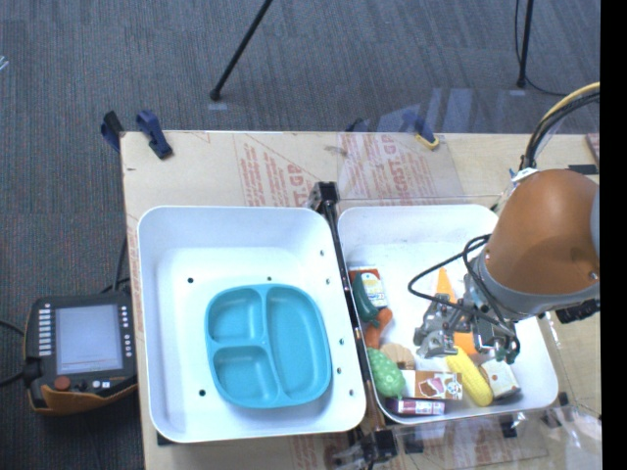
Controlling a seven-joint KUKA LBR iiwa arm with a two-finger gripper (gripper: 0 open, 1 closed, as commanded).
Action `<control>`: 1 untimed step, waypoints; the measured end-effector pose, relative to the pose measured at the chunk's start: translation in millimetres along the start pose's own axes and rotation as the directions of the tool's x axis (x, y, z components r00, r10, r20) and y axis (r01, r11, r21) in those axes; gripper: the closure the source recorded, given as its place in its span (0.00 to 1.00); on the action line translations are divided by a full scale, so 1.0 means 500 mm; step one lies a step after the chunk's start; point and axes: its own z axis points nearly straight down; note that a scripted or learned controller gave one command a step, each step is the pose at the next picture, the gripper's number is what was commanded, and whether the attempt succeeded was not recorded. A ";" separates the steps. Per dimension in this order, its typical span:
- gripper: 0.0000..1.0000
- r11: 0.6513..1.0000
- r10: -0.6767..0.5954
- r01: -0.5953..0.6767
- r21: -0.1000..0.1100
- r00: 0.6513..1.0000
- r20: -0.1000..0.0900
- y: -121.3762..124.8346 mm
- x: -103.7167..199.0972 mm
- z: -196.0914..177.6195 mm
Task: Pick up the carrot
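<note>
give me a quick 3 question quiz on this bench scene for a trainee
1. True or false: the blue divided plate lies in the left bin.
2. Which bin is the pincer over? A) left B) right
3. Fill in: the yellow corn lies near the right bin's ____ edge.

Key: 1 true. 2 B; it hangs among the toy foods, beside the carrot. 3 front.

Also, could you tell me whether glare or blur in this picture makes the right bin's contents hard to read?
Camera view: even lighting, soft focus overall; mild sheen on the arm's orange band; the gripper covers part of the right bin, its toys small and packed, the carrot just a sliver.
</note>
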 end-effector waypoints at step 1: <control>1.00 1.000 -0.003 0.003 -0.001 1.000 0.001 0.002 -0.003 -0.018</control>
